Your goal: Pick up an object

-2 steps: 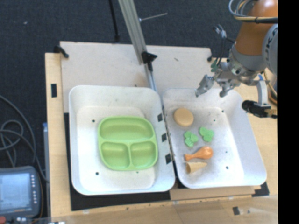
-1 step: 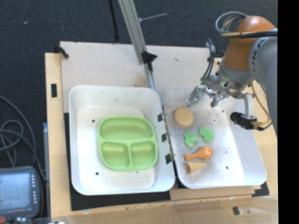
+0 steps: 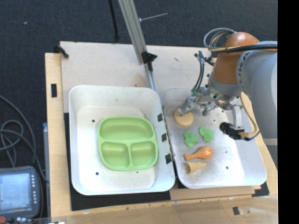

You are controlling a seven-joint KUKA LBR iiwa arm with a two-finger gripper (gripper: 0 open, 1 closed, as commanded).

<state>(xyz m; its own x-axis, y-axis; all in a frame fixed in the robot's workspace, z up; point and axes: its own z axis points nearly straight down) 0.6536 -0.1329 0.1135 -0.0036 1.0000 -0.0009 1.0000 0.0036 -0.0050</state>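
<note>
In the right bin (image 3: 243, 164) lie a round tan cookie-like disc (image 3: 184, 119), two green leafy pieces (image 3: 190, 139) (image 3: 206, 134), an orange drumstick-shaped toy (image 3: 199, 154) and a tan cone (image 3: 195, 166). My gripper (image 3: 198, 105) hangs over the bin's far part, just right of and above the tan disc. Its metal fingers (image 3: 186, 107) reach down toward the disc, with nothing visibly between them. The grey arm with its orange band (image 3: 232, 55) comes in from the right.
The left bin (image 3: 84, 101) holds a light green divided plate (image 3: 127, 142) with three compartments. A metal pole (image 3: 135, 29) rises from between the bins at the back. A black fitting (image 3: 232, 130) sits on the arm's cable over the right bin.
</note>
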